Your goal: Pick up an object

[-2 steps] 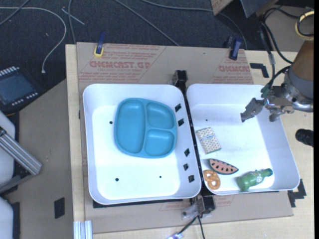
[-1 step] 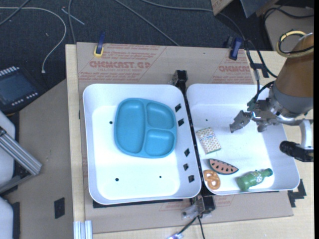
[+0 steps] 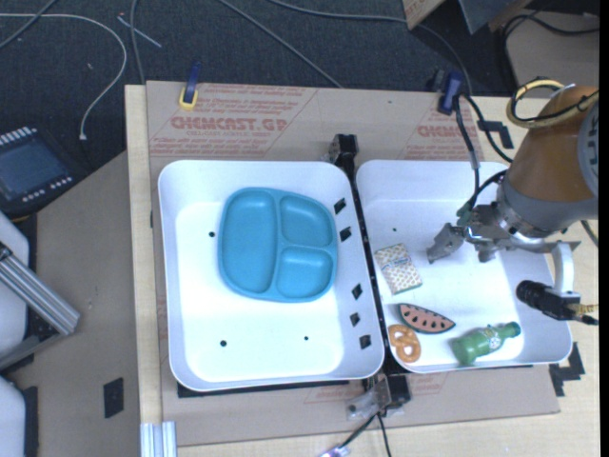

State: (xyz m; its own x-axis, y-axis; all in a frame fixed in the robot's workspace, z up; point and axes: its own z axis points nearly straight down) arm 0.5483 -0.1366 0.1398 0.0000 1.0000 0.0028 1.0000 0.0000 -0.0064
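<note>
You are at the approach step — the claw (image 3: pixel 455 243) hangs apart and holds nothing above the right bin (image 3: pixel 428 184), so next lower it onto the checked packet (image 3: pixel 398 268) and close.

Tabletop (image 3: pixel 285 108): printed brown cardboard sheet, carrying two shallow white plastic bins, left bin (image 3: pixel 181 284) and right bin (image 3: pixel 419 184), touching side by side.

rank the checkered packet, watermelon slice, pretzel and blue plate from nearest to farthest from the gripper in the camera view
From the gripper:
1. Checkered packet, just to its left in the right bin.
2. Watermelon slice, below it, toward the bin's front.
3. Pretzel, further down, at the front-left corner.
4. Blue plate, far left, in the other bin.
</note>
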